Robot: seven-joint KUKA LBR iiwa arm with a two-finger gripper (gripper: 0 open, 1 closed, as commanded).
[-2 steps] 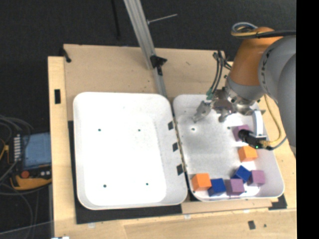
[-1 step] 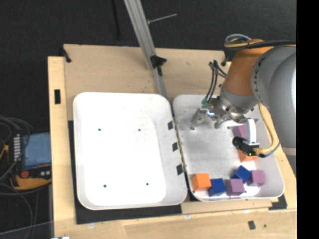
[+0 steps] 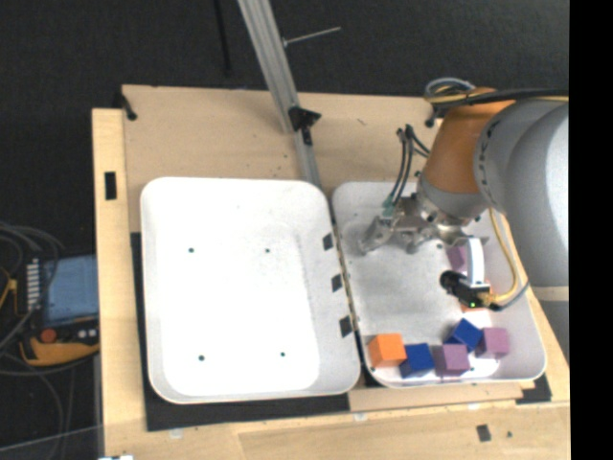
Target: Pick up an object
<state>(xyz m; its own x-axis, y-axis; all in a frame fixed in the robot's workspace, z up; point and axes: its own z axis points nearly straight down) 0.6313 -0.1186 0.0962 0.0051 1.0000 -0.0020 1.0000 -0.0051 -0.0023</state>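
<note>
Several small blocks lie along the front of the right bin [image 3: 369, 209]: an orange block [image 3: 387, 349], a blue block [image 3: 418, 359], a purple block [image 3: 452, 358], a second blue block [image 3: 466, 333] and another purple block [image 3: 496, 341]. One more purple block [image 3: 458, 255] peeks out beside the arm's wrist. My gripper [image 3: 381, 234] hangs low over the back left part of the right bin, above bare bin floor and well away from the front row of blocks. I see nothing held in it.
The left bin [image 3: 153, 257] sits beside the right one, with a raised divider between them. A slanted metal pole [image 3: 273, 60] rises behind the bins. The arm's bulk and cables [image 3: 498, 276] cover the right bin's right side.
</note>
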